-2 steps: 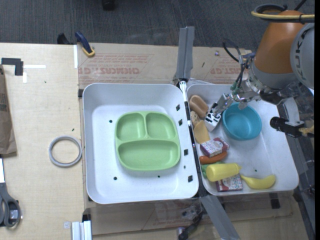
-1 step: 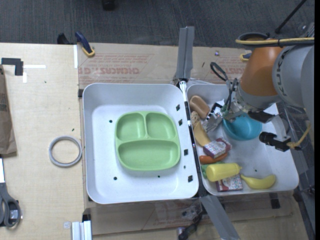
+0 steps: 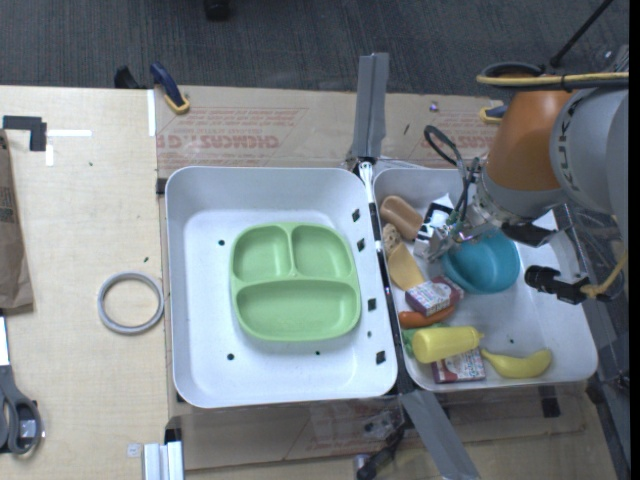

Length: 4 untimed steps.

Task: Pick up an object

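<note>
Metal and dark plastic: the two-finger claw (image 3: pixel 447 230) sits low in the right white bin (image 3: pixel 540 313), at its upper-left part, over the clutter. Cannot tell from this angle how far it is parted or whether anything sits in it.

Just right of the claw, touching or nearly so: a teal rounded plastic bowl (image 3: pixel 485 264). Left of the claw, a tan bread-like roll (image 3: pixel 401 213) against the bin's left wall, and below that a pale yellow wedge-shaped piece (image 3: pixel 404 265).

Lower in the same bin: a small red-and-white box (image 3: pixel 432 297), an orange carrot-shaped toy (image 3: pixel 420 319) beneath it, a yellow cylindrical bottle (image 3: pixel 445 343) lying on its side, a red-and-white packet (image 3: pixel 460 368) under the bottle, and a yellow plastic banana (image 3: pixel 517 363) toward the lower right corner.

Above the claw, upper right of frame: the grey arm with its orange band (image 3: pixel 525 143).

Left white bin (image 3: pixel 190 298), centre of frame: a light green three-compartment plastic tray (image 3: pixel 295 281), lying flat.

On the wooden bench (image 3: pixel 80 218), left of frame: a grey ring of tape (image 3: pixel 130 301). Lower left corner: scissors handles (image 3: pixel 18 418). Upper left: a blue-and-yellow clamp (image 3: pixel 170 86).
</note>
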Motion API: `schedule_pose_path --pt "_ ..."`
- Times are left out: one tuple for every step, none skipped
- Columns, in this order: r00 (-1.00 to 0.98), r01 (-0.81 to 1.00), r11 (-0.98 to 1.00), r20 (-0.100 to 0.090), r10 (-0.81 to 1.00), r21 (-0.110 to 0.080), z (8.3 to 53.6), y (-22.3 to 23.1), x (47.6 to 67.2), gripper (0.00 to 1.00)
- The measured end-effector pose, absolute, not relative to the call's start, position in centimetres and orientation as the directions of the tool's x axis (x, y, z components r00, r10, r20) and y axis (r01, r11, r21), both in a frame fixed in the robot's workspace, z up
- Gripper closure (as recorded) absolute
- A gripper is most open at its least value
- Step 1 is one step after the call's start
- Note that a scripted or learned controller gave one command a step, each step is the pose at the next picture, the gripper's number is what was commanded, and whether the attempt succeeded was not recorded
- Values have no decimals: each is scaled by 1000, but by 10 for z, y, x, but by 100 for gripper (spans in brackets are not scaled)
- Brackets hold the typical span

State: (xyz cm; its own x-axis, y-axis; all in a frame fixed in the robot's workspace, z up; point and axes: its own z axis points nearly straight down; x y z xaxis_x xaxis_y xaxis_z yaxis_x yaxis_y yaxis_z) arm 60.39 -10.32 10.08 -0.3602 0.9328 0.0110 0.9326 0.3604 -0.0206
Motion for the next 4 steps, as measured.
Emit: schedule_pose_path --pt "-247 969 247 -2 969 0 192 -29 659 100" --pt "-209 978 209 -2 978 0 192 -32 659 100" --pt "2 1000 -2 -2 1000 -3 166 -107 652 100" --pt "1 1000 -1 -2 1000 -3 166 -107 652 0"
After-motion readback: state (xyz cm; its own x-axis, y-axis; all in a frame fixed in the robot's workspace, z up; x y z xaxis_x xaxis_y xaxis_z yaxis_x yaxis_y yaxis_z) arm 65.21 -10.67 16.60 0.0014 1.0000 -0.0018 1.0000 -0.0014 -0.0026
